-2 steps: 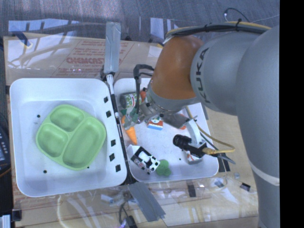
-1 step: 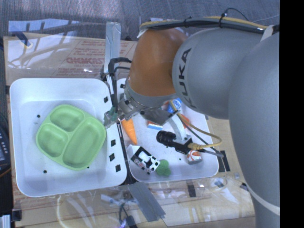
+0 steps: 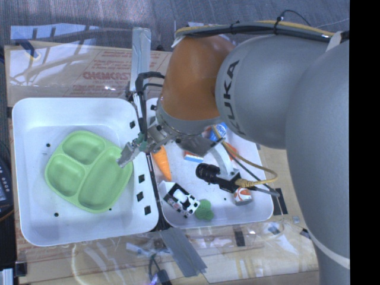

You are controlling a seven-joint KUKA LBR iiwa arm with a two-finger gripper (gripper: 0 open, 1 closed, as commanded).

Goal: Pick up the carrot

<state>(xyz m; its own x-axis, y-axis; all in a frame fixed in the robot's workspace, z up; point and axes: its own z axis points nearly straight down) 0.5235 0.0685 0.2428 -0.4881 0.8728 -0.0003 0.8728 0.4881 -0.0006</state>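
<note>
The carrot (image 3: 161, 162) is a small orange cone lying in the right bin (image 3: 261, 209), close to its left wall, with the tip pointing toward the front. Its upper end is hidden under the wrist. My gripper (image 3: 132, 151) hangs low over the divide between the two bins, just left of the carrot and at the right edge of the green plate (image 3: 83, 171). Nothing is visibly held in it.
The green three-part plate lies in the left bin (image 3: 29, 117). The right bin also holds a black-and-white toy (image 3: 181, 199), a green broccoli piece (image 3: 204, 210), a small orange-and-white item (image 3: 242, 196) and a blue-and-white piece (image 3: 193, 157). The arm covers the right bin's back.
</note>
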